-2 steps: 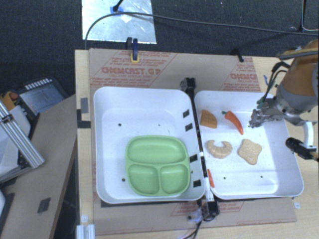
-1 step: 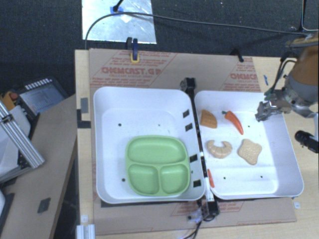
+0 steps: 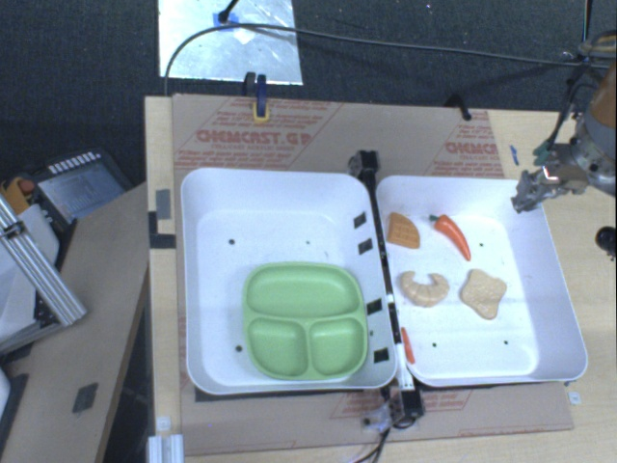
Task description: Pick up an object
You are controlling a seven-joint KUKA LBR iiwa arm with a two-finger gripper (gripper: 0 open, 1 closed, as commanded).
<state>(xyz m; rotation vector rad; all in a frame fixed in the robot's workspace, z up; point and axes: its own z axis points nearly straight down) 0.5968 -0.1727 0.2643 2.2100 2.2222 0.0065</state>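
Now, your claw (image 3: 532, 193) hangs over right white bin's (image 3: 554, 258) far right rim; grip state you cannot tell. Red chili-shaped toy (image 3: 451, 233) lies left and below claw, orange wedge (image 3: 403, 231) farther left, beige pieces (image 3: 482, 293) beneath.

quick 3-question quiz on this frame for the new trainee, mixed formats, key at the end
1. True or false: the green plate lies in the right bin.
2. Which item sits nearest the divider between the bins? A) red pepper B) orange wedge C) tan chunk
3. Fill in: the claw hovers over the right bin's ____ corner, as seen in the picture.

Key: 1 false, it lies in the left bin. 2 B. 3 top right.
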